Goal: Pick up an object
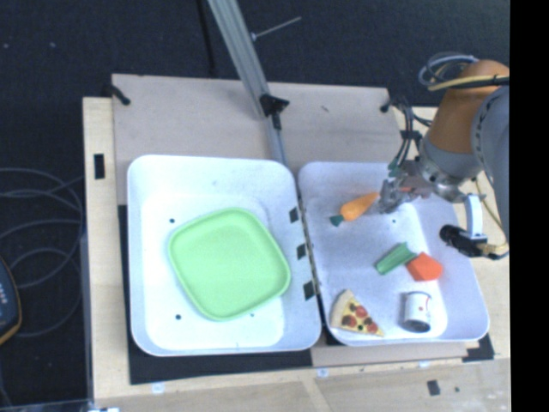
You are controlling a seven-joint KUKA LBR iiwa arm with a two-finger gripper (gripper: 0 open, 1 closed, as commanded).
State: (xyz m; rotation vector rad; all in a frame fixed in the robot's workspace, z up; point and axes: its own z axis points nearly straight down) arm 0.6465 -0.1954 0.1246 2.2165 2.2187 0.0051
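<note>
Nearest, at the front of the right bin (pixel 480 316), a pizza slice (pixel 354 313) and a small metal can (pixel 416 311) on its side are seen, near each other but apart. Behind them a green block (pixel 394 258) lies tilted, just beside an orange block (pixel 425 268). Farther back a toy carrot (pixel 355 208) lies at a slant, leaf end toward the divider. The gripper (pixel 393 197) is lowered at the carrot's thick end; contact is possible but cannot be confirmed, and whether its fingers are apart or together cannot be told. The grey arm (pixel 467 136) with its orange band is seen reaching in from the right.

In the left bin (pixel 146 196) a pale green plate (pixel 228 263) is set, slightly rotated, toward the front.

Both bins are carried side by side on a light wooden desk (pixel 197 114). A metal pole (pixel 240 45) is seen rising at a slant from behind the bins. Beyond the desk, dark floor (pixel 86 24) is noted, with cables (pixel 39 221) looped at the left.
</note>
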